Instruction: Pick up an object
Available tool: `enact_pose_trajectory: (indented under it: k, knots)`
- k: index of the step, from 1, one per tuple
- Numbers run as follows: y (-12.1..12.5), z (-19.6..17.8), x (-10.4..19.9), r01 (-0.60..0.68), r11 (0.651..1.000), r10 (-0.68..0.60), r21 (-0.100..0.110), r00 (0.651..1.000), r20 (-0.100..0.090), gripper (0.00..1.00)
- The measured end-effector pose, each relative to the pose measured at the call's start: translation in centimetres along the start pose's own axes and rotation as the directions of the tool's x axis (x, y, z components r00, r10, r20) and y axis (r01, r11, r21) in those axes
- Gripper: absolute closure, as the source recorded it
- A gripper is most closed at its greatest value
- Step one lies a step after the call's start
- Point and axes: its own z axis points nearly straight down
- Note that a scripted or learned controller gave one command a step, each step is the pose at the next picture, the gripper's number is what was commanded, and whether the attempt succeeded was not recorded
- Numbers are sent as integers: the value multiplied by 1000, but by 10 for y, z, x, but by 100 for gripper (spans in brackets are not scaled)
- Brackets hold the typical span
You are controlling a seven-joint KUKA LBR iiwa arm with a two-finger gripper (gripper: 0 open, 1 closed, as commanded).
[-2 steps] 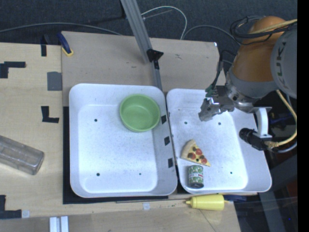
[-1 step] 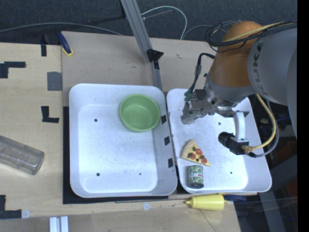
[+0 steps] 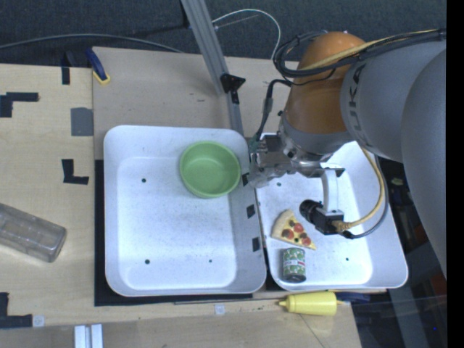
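Over the right bin we find the end effector, grip state indeterminable, in approach; next it must descend onto the pizza slice.

matt green plastic bowl

Pale green bowl in left white bin. Beside it in right bin: yellow pizza slice dotted red, green patterned can. Below can, yellow bottle. Grey arm, orange band.
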Motion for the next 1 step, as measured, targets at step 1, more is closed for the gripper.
enact_pose_trajectory:
  k: [1]
  knots:
    - [-17, 8, 41, -1, 1000, 1, 1, 1000, 1, 100]
